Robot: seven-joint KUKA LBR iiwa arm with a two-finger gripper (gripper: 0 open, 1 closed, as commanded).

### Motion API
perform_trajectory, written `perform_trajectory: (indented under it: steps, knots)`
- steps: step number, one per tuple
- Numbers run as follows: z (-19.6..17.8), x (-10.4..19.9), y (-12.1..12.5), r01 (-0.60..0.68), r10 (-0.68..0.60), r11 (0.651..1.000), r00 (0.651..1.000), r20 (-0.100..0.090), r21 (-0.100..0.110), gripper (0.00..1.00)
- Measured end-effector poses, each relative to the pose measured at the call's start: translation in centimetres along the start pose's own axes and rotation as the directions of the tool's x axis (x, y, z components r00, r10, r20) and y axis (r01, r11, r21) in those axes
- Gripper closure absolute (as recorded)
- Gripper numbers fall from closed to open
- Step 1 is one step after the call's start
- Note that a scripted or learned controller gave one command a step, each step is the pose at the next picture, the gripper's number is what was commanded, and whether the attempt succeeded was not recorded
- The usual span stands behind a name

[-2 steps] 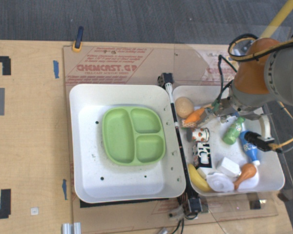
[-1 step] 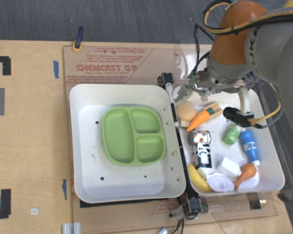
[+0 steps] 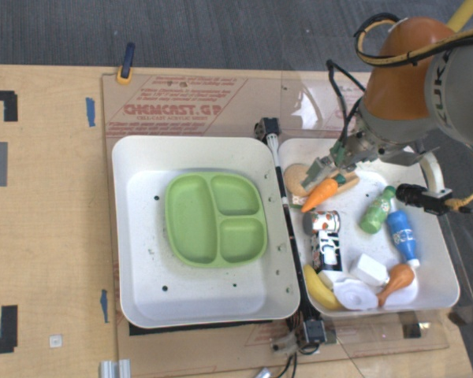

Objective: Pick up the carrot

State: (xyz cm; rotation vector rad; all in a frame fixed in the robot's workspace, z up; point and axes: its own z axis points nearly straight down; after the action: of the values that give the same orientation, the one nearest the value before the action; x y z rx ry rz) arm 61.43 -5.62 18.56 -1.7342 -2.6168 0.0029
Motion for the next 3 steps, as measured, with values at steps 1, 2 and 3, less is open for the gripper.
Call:
perform_trajectory:
  steps: [1, 2, 3]
  knots:
    - [0.0, 0.1, 0.0, 0.000, 0.000, 1.000, 1.000, -0.001, 0.000, 0.00]
    - [9.0, -5.0, -3.0, 0.201, -0.201, 0.980, 0.980, 0.000, 0.001, 0.00]
    - [9.5, -6.8, 1.6, 0.168, -0.166, 0.984, 0.985, -0.041, 0.056, 0.00]
